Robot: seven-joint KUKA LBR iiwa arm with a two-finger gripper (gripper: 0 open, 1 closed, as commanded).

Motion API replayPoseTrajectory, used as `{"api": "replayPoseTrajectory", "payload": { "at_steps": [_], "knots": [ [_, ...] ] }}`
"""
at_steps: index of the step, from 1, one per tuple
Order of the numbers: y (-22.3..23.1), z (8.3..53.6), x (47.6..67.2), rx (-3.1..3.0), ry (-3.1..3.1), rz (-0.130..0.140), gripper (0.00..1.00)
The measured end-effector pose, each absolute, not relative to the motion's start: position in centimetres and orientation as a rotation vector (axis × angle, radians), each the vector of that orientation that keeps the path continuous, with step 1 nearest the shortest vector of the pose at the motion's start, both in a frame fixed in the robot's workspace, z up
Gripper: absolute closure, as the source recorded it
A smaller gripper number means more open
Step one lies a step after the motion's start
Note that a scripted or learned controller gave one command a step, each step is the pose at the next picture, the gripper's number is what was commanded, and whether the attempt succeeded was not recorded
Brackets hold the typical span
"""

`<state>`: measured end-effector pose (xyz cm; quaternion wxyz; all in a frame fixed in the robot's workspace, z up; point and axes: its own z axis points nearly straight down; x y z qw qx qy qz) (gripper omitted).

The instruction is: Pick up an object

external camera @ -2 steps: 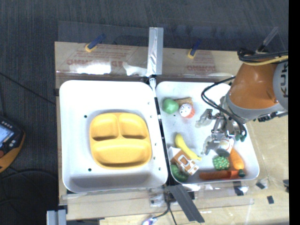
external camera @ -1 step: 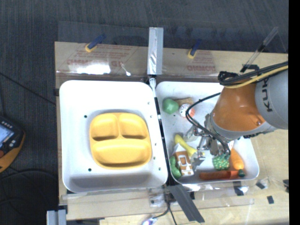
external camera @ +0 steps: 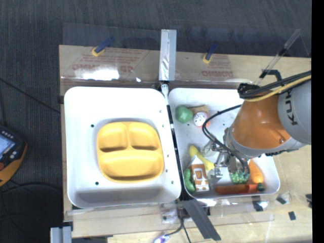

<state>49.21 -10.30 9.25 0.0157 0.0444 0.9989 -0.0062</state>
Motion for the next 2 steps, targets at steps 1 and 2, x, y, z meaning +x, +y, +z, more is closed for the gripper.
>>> {"api": "replayPoseTrajectory", "payload": {
  "at_steps": [1,2],
  "knots": [
    [-10.5,11.1,50.6,-0.079,3.140,-0.003,0.00],
    [-10.4,9.2,49.4,0.102,3.117,-0.023,0.00]
  ]
}}
